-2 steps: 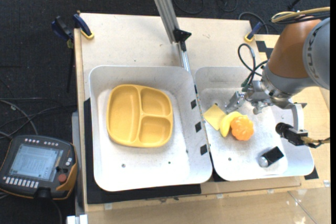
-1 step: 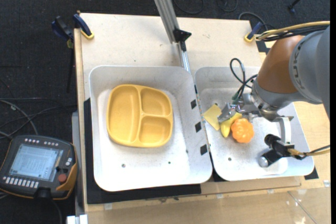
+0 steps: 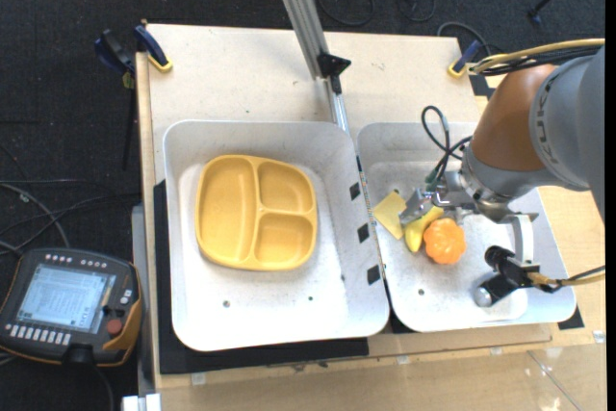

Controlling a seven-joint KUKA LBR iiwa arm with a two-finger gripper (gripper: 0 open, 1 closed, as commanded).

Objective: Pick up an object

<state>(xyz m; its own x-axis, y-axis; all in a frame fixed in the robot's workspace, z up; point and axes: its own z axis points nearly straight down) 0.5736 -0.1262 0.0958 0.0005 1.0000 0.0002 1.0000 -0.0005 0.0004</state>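
Counting from my console: one yellow divided plate (image 3: 257, 211) in the left bin (image 3: 183, 303); right bin (image 3: 549, 308) holds one orange (image 3: 445, 243), one banana (image 3: 416, 233), one cheese wedge (image 3: 389, 212). Gripper (image 3: 428, 200) sits over them; grip state unreadable.

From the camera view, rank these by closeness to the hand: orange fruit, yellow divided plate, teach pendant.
Hand, right bin.
1. Orange fruit, just below the hand, right bin.
2. Yellow divided plate, left bin.
3. Teach pendant, off the bench, far lower left.

I see two white bins side by side | left bin (image 3: 192, 303) holds a yellow divided tray (image 3: 256, 210) | in the right bin (image 3: 423, 303) my gripper (image 3: 426, 203) sits low, just beside an orange ball (image 3: 445, 243) and yellow pieces (image 3: 390, 213)
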